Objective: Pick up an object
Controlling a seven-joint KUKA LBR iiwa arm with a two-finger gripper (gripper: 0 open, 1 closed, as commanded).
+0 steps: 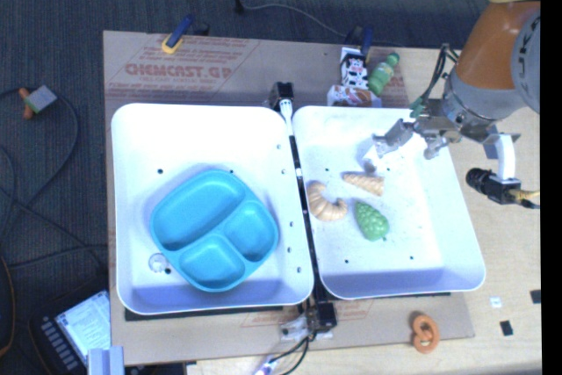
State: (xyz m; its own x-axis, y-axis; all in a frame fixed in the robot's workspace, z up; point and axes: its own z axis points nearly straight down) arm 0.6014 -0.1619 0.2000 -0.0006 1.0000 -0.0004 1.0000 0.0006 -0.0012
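Observation:
The right bin (pixel 439 268) holds three small toy foods near its middle: a tan croissant (pixel 327 203), a cream and orange cone (pixel 363 182) and a green bumpy piece (pixel 372 220). My gripper (pixel 378 151) reaches in from the right, over the upper middle of this bin, just above the cone's far end. I see nothing clearly held in it. The arm's orange band (pixel 492 48) is at the upper right.
A blue divided plate (pixel 213 228) lies in the left bin (pixel 132 136), with a small clear ring (pixel 158 262) beside it. Behind the right bin stand a small carton (pixel 352 76) and a green toy bottle (pixel 381 73). A pretzel (pixel 425 331) lies on the bench in front.

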